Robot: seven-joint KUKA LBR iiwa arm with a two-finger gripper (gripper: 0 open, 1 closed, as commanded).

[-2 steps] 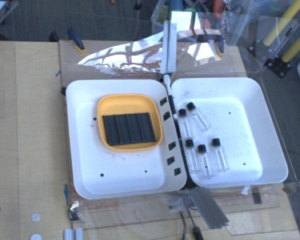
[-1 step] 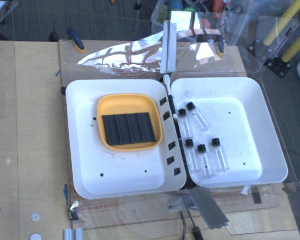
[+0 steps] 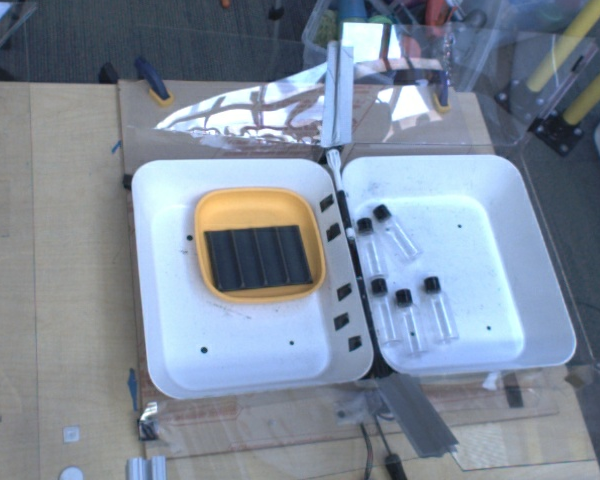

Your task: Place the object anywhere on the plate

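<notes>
Vials (image 3: 438,310), clear, black-capped, clustered in right bin (image 3: 485,233), apart from yellow plate (image 3: 260,201). Risked slipping when pinched, being smooth, round. Could not tell claw's state.

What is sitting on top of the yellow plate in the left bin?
A dark ribbed rectangular rack lies flat on the yellow plate, covering most of its floor. The plate surface beneath the rack is hidden.

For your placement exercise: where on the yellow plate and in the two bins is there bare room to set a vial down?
The yellow plate has only its rim bare around the black ridged insert. The left bin is bare in front of the plate. The right bin is bare along its right half; the vials crowd its left side.
</notes>
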